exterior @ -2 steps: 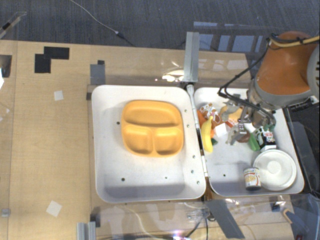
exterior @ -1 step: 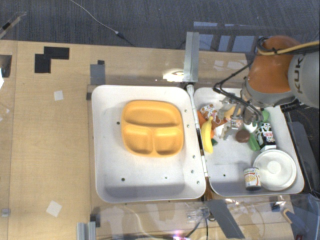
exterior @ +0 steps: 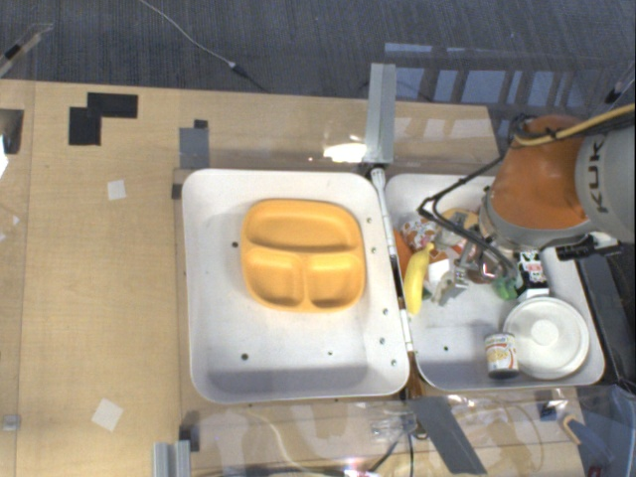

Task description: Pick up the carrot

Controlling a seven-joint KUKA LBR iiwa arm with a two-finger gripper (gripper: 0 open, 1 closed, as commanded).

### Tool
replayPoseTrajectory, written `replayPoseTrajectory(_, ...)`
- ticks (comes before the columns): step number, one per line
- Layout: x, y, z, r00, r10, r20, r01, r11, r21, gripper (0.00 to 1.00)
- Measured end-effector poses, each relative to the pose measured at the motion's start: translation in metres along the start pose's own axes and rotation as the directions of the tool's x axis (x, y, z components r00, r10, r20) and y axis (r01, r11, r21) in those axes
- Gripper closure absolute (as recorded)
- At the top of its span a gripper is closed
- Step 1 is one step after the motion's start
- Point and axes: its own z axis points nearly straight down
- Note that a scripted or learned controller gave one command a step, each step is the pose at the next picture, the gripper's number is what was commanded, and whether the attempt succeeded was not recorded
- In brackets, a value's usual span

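Lying near the left wall of the right bin, the carrot shows as a small orange-red piece just above a yellow banana. The gripper sits beside the banana to its right, low among the clutter; whether its fingers are spread or pressed together I cannot tell. A white bowl and a small jar rest nearer the bin's front. The left bin on the worktop carries a yellow divided tray.
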Motion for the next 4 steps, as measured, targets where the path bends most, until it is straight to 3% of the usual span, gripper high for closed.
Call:
replayPoseTrajectory(1, -0.004, 0.002, -0.013, 1.000, -0.004, 0.008, 0.004, 1.000, -0.001, 1.00)
replayPoseTrajectory(2, -0.003, 0.002, -0.012, 1.000, -0.005, 0.003, 0.005, 1.000, -0.001, 0.00)
replayPoseTrajectory(3, -0.031, 0.009, 0.006, 0.978, -0.210, -0.022, 0.210, 0.978, 0.000, 0.00)
replayPoseTrajectory(4, -0.014, 0.006, 0.005, 0.993, -0.120, -0.014, 0.120, 0.993, 0.002, 0.00)
